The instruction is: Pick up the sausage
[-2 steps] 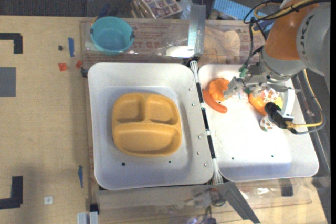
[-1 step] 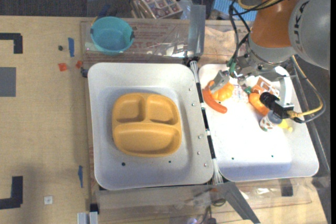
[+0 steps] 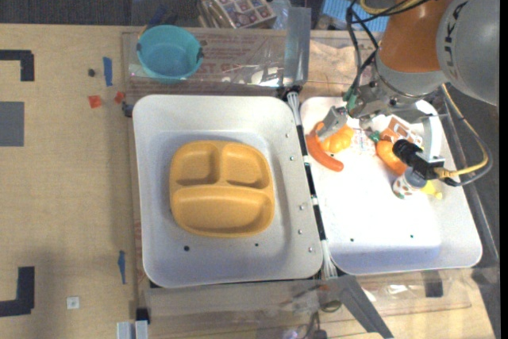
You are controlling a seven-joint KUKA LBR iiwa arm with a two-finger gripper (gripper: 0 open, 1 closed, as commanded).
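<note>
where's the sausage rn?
The sausage lies in the right bin, near its upper-left corner against the left wall, just below-left of an orange toy and under the claw.

A single fixed camera looks down on the bench [image 3: 63, 171] from above at a slant, far enough back to take in both white bins: the left bin [image 3: 151, 250] and the right bin [image 3: 397, 242]. Clutter beyond the bench's far edge, perhaps on the floor, crosses the top. The arm [image 3: 444, 20] enters from the right.
</note>
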